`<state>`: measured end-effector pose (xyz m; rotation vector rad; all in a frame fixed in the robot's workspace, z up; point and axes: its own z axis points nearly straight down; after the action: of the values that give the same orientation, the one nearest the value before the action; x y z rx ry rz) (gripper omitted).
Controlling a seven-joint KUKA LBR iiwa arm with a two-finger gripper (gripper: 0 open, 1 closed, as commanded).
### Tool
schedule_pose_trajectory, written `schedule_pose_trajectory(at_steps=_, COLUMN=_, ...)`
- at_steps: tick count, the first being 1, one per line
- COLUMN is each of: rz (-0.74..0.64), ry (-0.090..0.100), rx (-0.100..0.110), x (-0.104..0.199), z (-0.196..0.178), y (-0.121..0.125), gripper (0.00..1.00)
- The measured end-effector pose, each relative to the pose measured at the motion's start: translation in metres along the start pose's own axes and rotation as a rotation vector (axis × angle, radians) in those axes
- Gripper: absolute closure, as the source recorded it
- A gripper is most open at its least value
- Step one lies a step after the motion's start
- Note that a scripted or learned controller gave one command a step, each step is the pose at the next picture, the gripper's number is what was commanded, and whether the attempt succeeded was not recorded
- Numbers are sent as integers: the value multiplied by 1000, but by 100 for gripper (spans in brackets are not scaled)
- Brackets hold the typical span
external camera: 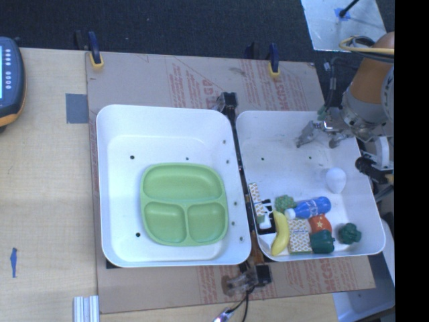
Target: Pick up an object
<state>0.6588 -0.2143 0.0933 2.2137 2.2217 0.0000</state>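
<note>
The left bin (pixel 114 180) is holding a green tray (pixel 184 203). The right bin (pixel 281 133) is carrying toys clustered at five o'clock: bottle (pixel 312 207), banana (pixel 280 233), egg (pixel 335 177). The pincer (pixel 322 131) is hovering at one o'clock, prongs spread apart, gripping nothing.

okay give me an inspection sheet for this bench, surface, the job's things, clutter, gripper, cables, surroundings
Surface: cardboard sheet clamped on a wooden bench, bearing the left bin and right bin.
Job's things: banana, blue bottle, white ball, two broccoli pieces and small boxes crowd the right bin's near edge.
Clutter: green divided plate in the left bin.
Gripper: gripper open over the right bin's far side, holding nothing.
Cables: wire at the near edge.
Surroundings: dark floor; blue device at left.
</note>
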Motion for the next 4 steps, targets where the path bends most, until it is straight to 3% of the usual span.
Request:
schedule_pose_trajectory(at_steps=1, rz=1, ry=5, rx=13, x=3, z=1, y=-70, gripper=0)
schedule_pose_trajectory(at_steps=2, rz=-3, ry=3, rx=8, x=2, z=-10, y=-67, gripper=100)
schedule_pose_trajectory(at_steps=3, rz=-8, ry=4, rx=-3, x=87, z=-72, y=2, gripper=100)
schedule_pose_trajectory(at_steps=4, rz=-6, ry=5, rx=11, x=179, z=-101, y=-55, gripper=100)
